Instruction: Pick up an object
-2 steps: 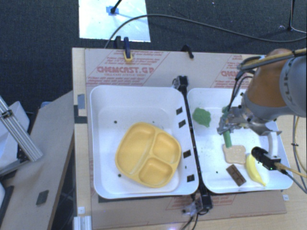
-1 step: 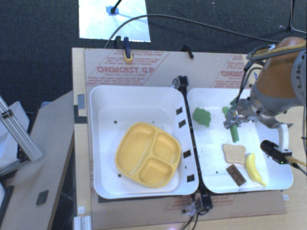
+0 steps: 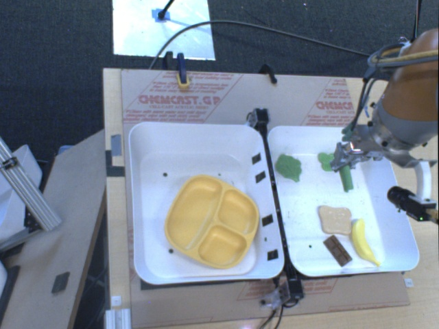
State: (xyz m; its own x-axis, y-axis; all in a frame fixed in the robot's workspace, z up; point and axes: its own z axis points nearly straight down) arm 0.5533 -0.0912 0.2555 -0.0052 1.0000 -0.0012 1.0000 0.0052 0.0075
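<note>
— Where was the pincer [image 3: 343,157]?
— Low in the right bin [image 3: 391,262], over the green stalk [image 3: 347,177] (grip state unclear).
— Which step?
— The grasp, probably; next it needed a clean lift.

right bin [image 3: 394,204] centre clear — toast [image 3: 334,218], banana [image 3: 364,242] crowd front

We see dark carpet [image 3: 55,40] behind the bench [image 3: 75,177] — a pale square sheet [image 3: 161,18] lying on it (cable [image 3: 274,29] trailing across).
</note>
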